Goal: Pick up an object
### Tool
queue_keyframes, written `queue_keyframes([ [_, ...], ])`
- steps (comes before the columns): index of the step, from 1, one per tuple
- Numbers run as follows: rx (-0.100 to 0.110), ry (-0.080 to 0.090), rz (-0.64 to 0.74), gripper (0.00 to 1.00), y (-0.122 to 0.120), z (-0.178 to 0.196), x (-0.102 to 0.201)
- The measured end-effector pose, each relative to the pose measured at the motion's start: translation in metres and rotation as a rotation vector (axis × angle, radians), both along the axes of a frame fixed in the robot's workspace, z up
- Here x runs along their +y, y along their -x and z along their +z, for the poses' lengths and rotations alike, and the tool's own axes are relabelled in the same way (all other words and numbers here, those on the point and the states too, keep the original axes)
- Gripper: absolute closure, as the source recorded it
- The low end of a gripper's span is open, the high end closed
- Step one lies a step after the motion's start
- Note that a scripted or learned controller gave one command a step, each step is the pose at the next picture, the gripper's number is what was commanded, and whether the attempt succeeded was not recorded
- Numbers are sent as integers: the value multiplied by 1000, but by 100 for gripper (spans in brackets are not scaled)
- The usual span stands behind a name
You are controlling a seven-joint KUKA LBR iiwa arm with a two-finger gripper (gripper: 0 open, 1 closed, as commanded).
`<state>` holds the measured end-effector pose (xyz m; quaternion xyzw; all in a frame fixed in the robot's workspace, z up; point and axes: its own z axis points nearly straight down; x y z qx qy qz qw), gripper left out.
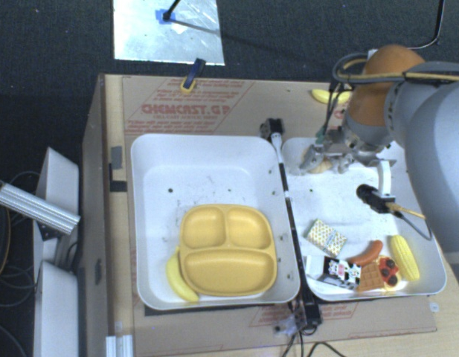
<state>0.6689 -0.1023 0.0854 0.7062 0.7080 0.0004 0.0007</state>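
The grey arm with its orange band reaches in from the right, and its two-finger gripper [323, 160] sits low at the far left corner of the right shallow white bin [437, 277]; whether it is open, closed or clamped on anything I cannot tell, since the wrist hides the tips and a pale blur sits beneath them. The likely targets lie well apart from it, clustered at the bin's near edge: a yellow plastic corn cob [404, 257], a red-brown toy sausage [365, 253], a checked yellow-and-white packet [325, 238] and a black-and-white patterned carton [341, 272]. The corn's long axis runs from upper left to lower right; the sausage slants the opposite way. The risk, in my judgement, is closing on nothing in that corner, or nudging the bin wall. The left bin [151, 162] holds a yellow divided plastic tray [228, 248] with a yellow toy banana [179, 280] tucked against it.
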Motion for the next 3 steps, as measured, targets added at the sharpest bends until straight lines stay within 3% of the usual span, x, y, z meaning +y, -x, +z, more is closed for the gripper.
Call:
queue_keyframes([
  [1,0,0,1,0,0,0,0],
  [2,19,-2,2,100,3,9,0],
  [3,-4,-1,3,100,31,101,37],
])
